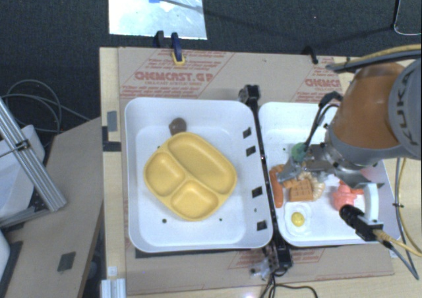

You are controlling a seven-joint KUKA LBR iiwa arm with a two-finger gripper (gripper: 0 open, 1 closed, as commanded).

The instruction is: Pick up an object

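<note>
Two white bins (198,109) on a printed cardboard sheet (198,72), dark floor (53,20) around; gripper (297,173) state indiscernible.

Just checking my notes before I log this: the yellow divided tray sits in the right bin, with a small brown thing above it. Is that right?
Not quite. The camera view shows the yellow divided tray in the left bin, not the right one. The small brown thing does lie just above it.
</note>
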